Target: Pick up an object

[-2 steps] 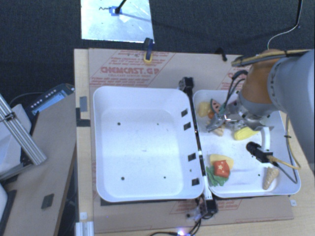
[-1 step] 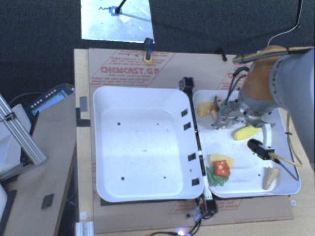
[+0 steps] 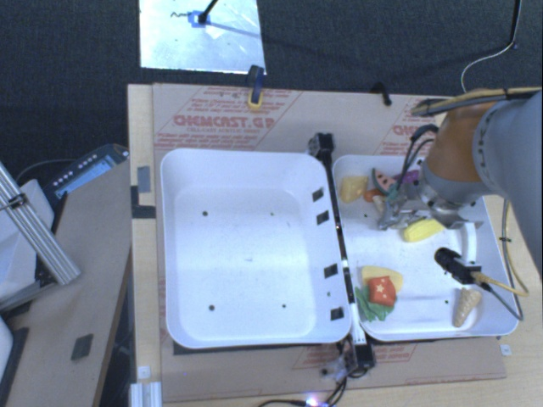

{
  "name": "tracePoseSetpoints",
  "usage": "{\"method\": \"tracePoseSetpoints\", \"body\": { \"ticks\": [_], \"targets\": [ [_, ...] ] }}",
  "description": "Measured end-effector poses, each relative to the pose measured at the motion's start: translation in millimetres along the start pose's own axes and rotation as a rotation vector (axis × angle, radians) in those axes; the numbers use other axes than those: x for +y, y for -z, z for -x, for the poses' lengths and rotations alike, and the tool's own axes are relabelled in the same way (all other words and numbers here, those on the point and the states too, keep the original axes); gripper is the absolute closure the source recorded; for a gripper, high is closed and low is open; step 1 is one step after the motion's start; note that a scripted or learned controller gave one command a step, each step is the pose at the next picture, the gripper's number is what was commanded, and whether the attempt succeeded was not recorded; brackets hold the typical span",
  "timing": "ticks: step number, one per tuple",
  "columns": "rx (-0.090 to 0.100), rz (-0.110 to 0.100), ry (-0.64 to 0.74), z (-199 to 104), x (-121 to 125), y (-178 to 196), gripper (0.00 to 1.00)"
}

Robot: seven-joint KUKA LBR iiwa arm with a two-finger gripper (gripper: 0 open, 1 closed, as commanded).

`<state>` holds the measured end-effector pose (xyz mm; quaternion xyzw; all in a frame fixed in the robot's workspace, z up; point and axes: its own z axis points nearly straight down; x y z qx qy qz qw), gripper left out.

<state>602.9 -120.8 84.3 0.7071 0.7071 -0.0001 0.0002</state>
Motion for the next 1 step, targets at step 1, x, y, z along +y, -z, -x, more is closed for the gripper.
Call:
{"method": "tracePoseSetpoints", "body": {
  "ticks": [1],
  "targets": [
    [0.002,-0.005,-0.001,-1.5,-64.2,-0.4,1.00]
  ]
}}
